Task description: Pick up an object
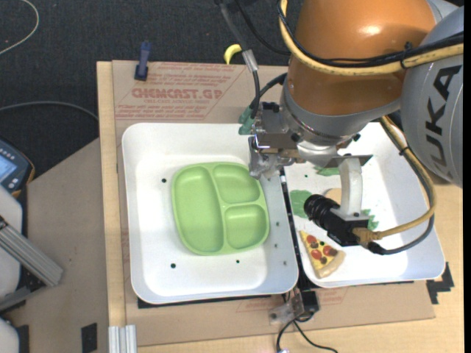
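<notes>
Dark carpet on the far side and on the left, and on it a brown bench [184, 87] with red print and two shallow white bins side by side. At the far left edge of the bench: a small blue clip [142, 61].

In the left bin [143, 197]: a green divided plate [219, 208] with three compartments. Lies flat near the middle, right edge close to the wall between the bins.

In the right bin [412, 259], near left corner: a toy pizza slice [322, 253], tip pointing far-left. Just beyond it: some green pieces [299, 201], partly hidden, kind not clear.

Over the far part of the right bin: the grey arm [353, 43] with its orange band, reaching in from the right. Under the wrist, above the wall between the bins and just at the plate's far right corner: the gripper [259, 164]. Open or closed: cannot tell, as mostly covered by the wrist.
</notes>
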